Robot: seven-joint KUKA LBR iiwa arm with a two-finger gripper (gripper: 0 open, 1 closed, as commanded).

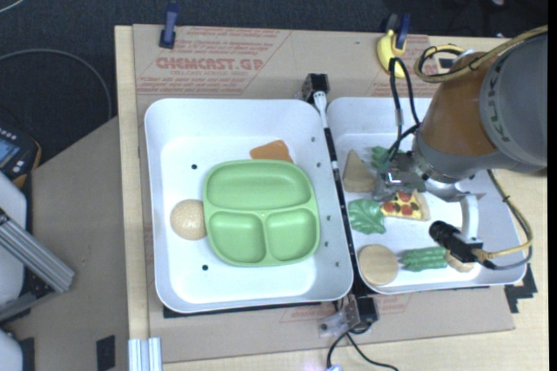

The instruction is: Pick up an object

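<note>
Your gripper [393,178] is down in the right bin [496,225], among a tight cluster of toy food. Its fingers are masked by the wrist and cabling, so you cannot tell from this view whether they are spread or closed, and nothing is visibly held. The candidate objects lie just around the tool: a pizza slice [406,205] directly below it, a tan wedge [356,173] to its left, a small green leafy piece [380,157] at its upper left, and a larger leafy green [366,217] to its lower left. A round cookie-like disc [378,265] and a green pod [425,257] sit farther below, near the bin's front wall. The left bin [165,186], holding a green divided plate [260,212], a pale ball [187,219] and an orange piece [271,151], lies well away. Expect crowding faults: the fingers may straddle two items, pinch an edge and lose it on lift, or push the flat pizza slice aside. The trailing cable could also drag neighbours.
</note>
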